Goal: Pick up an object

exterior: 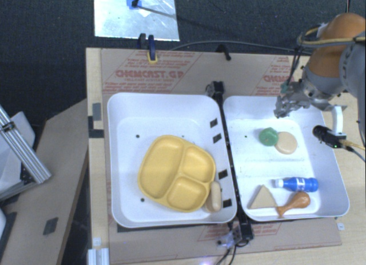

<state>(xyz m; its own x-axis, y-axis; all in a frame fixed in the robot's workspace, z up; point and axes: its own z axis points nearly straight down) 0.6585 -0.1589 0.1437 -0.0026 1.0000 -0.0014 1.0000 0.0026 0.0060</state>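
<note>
The right bin [320, 161] holds a green round piece [267, 137], a tan round cookie [286, 143] touching it, a blue bottle with a white cap [296, 184], a tan wedge [262, 197] and a brown drumstick [294, 203]. My gripper [282, 109] hangs over the bin's far edge, just up and right of the green piece, apart from it. Nothing shows between its fingertips. The grey arm with its orange band [343, 29] comes in from the upper right.
The left bin [131, 115] bears a yellow divided plate [177, 172] with a beige bread roll [214, 196] at its lower right corner. Black clips line the ridge between the bins. A black fitting [327, 136] sits at the right bin's right wall.
</note>
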